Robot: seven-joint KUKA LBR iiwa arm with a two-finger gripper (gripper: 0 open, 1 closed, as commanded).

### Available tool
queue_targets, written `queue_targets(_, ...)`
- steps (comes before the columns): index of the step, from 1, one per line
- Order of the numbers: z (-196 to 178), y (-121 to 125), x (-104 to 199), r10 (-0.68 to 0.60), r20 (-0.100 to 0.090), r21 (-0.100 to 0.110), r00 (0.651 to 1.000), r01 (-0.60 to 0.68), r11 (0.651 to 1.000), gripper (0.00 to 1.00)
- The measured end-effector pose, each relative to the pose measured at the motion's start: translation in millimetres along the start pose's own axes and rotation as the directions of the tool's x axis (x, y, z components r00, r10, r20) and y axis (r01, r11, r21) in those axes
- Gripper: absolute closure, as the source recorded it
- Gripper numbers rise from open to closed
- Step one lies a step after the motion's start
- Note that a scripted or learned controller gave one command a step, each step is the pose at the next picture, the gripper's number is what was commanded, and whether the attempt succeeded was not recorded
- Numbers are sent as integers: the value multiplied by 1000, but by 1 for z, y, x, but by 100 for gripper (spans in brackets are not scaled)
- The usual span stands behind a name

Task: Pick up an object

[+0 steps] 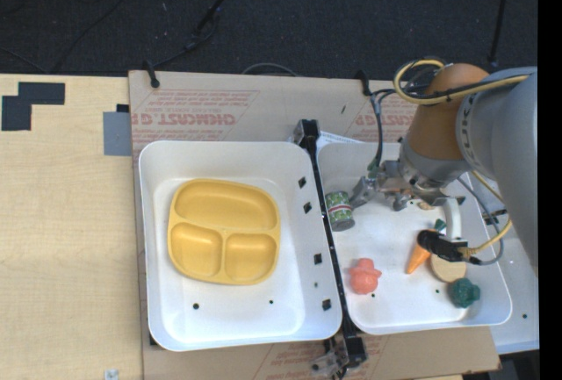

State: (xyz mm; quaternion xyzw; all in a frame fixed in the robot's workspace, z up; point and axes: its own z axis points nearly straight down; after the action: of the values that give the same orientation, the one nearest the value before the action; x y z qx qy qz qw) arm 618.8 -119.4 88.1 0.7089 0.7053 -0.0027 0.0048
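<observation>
My gripper (pixel 382 194) hangs over the back of the right bin (pixel 386 317), open, with nothing between its fingers. A small green and grey can (pixel 339 210) stands just left of it, against the divider, and is not touching it. A pink-red lumpy toy (pixel 364 275) lies near the bin's front. An orange carrot-shaped piece (pixel 416 259), a tan disc (pixel 450 269) and a green broccoli-like toy (pixel 463 291) sit at the front right.
The left bin (pixel 176 317) holds a yellow divided plate (pixel 224 229). A black divider (pixel 321 229) runs between the bins. My arm covers the right bin's back right corner. Cardboard lies under both bins.
</observation>
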Motion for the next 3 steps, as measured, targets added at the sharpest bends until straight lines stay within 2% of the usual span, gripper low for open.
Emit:
queue_targets(1,-10,-1,3,1,-8,6,1000,-1,1000,100)
queue_targets(3,-103,-6,11,-6,-11,1,1000,6,1000,100)
